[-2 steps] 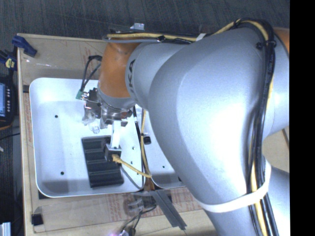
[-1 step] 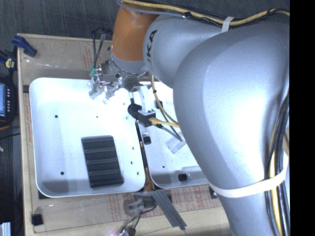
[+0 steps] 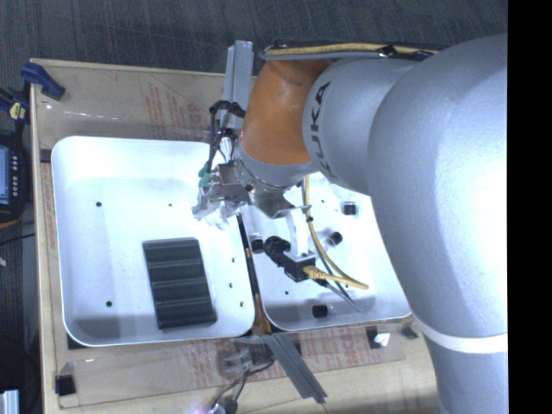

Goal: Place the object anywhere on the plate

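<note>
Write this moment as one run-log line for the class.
arm: over seam between bins | gripper: above left bin's right edge, fingers unclear | dark ridged plate: in left bin, bare

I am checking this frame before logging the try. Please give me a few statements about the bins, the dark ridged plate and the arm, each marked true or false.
1. The dark ridged plate lies in the left bin. True.
2. The plate stands upright against the bin wall. False: it lies flat on the bin floor.
3. The end effector is above the inner edge of the left bin, clear of the plate. True.
4. The arm reaches in from the left. False: it comes from the right.
5. The right bin holds small dark pieces. True.
</note>
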{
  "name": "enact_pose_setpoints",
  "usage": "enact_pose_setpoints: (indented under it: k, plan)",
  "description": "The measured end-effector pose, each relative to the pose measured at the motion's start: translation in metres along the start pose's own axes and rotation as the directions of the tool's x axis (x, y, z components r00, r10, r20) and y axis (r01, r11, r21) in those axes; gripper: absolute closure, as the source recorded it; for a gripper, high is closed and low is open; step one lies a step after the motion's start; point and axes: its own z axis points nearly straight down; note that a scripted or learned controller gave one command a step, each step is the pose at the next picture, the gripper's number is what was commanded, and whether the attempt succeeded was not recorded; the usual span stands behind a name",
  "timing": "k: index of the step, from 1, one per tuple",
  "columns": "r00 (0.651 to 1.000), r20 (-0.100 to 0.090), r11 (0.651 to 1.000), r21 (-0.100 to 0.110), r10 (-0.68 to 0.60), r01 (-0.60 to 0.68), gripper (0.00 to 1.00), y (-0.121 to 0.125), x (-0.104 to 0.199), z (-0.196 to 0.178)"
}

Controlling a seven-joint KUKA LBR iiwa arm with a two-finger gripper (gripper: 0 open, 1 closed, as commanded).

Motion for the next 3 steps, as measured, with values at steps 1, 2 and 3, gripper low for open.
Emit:
enact_pose_setpoints:
  k: [1,2,3]
  plan:
    - [0.984,0.000,0.984,-0.001,0.178,-0.178,1.00,0.086,0.029,-0.002]
    - [0.926,0.002,0.926,0.003,0.377,-0.377,1.00,0.028,-0.007,0.001]
    - [0.728,-0.002,0.728,0.000,0.686,-0.686,1.00,0.098,0.051,-0.013]
